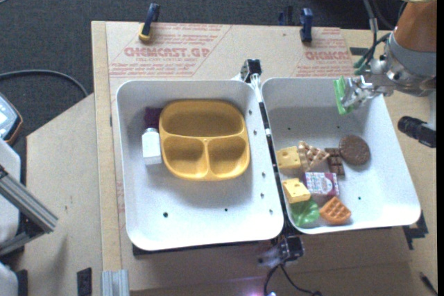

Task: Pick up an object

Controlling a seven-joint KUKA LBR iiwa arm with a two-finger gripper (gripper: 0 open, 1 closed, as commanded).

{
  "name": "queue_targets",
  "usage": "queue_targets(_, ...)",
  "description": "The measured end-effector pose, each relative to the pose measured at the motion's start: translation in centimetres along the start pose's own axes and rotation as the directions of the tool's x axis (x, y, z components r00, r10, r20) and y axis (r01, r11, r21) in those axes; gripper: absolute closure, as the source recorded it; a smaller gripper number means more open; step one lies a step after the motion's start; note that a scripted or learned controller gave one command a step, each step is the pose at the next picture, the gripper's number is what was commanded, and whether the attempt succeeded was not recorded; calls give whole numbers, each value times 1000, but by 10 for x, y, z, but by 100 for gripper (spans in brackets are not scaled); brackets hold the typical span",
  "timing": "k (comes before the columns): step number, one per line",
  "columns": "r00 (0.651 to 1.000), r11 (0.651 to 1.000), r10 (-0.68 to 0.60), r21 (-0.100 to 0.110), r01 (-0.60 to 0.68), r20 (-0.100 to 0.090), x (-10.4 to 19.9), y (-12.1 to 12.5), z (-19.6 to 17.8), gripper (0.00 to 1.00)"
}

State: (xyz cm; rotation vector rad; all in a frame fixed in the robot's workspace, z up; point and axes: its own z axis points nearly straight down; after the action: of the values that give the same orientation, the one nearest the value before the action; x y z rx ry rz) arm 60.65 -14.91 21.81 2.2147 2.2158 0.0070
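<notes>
While a yellow divided plate [204,138] fills the left bin [132,204], the toy food pile [316,180] lies low in the right bin [395,177]. It sits below and left of the gripper [349,97], whose grip state I cannot tell

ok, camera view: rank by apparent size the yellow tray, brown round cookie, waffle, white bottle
1. yellow tray, far the largest
2. brown round cookie, waffle and white bottle: too close in apparent size to rank; the bottle is partly tucked against the tray edge.
</notes>
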Motion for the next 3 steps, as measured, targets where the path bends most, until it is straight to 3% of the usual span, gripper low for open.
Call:
queue_targets(1, 1000, 1000, -1, 5, 1, -1, 0, 1, -7, 100)
queue_targets(3, 1000, 1000, -7, 4, 7, -5, 113, 30, -17, 100)
